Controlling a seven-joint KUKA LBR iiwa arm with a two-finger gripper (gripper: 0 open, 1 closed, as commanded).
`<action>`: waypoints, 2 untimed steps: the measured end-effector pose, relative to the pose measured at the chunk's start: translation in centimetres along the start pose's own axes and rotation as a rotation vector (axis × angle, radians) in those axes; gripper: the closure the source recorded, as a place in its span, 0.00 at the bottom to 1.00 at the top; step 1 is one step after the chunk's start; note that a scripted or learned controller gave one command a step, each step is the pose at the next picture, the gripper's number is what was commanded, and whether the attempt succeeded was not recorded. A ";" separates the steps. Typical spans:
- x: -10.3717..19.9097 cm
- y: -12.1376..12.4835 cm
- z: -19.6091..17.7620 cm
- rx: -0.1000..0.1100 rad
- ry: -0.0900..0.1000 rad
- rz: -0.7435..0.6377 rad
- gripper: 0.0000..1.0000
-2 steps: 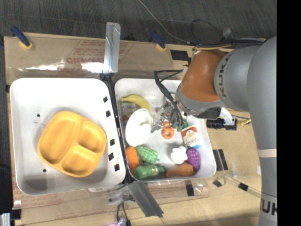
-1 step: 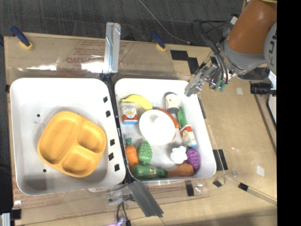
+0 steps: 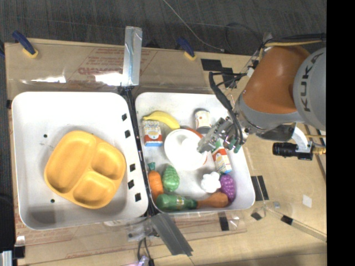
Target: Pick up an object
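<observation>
The right bin [image 3: 166, 100] holds several toy foods: a yellow banana [image 3: 161, 117], a small carton [image 3: 152, 133], a white plate with a red rim [image 3: 182, 147], a small can [image 3: 202, 118], a carrot [image 3: 155, 183], a green vegetable [image 3: 170, 177], a green bottle [image 3: 175, 202], purple grapes [image 3: 227, 186], a white garlic-like piece [image 3: 211, 182] and a small white and red bottle [image 3: 222, 160]. My gripper [image 3: 213, 139] hangs low over the plate's right rim, next to the small bottle. I see nothing held between its fingers.
The left bin [image 3: 22, 148] holds a yellow divided tray [image 3: 85, 168]. A metal clamp [image 3: 132, 54] stands at the back between the bins. A cable [image 3: 222, 96] loops behind the wrist. The grey arm with its orange band [image 3: 272, 82] covers the right bin's far right corner.
</observation>
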State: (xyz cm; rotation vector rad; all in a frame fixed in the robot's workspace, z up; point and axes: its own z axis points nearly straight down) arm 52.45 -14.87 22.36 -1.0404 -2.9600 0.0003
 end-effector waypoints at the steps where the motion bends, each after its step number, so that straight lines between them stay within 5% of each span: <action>1: -6.3 4.6 4.2 -0.001 -0.003 0.223 1.00; 2: -6.3 8.0 1.4 -0.002 -0.005 0.431 1.00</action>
